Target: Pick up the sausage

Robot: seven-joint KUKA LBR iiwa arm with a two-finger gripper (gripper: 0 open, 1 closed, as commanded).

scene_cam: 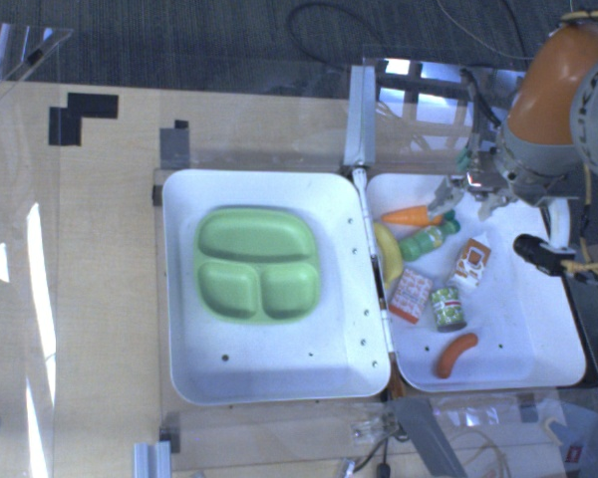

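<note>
The sausage (pixel 456 354) is a reddish-orange link lying at a slant near the front of the right bin (pixel 538 347). My gripper (pixel 468 199) hovers over the back of that bin, well behind the sausage. Its fingers (pixel 445 198) are spread open and nothing sits between them. Below the left finger lie a carrot (pixel 411 216) and a green bottle (pixel 426 240).
Between the gripper and the sausage lie an orange-and-white carton (pixel 471 263), a green can (pixel 447 307) and a red-and-white packet (pixel 410 296). A banana (pixel 387 252) lies along the bin's left wall. The left bin (pixel 279 366) holds a green divided tray (pixel 257 264).
</note>
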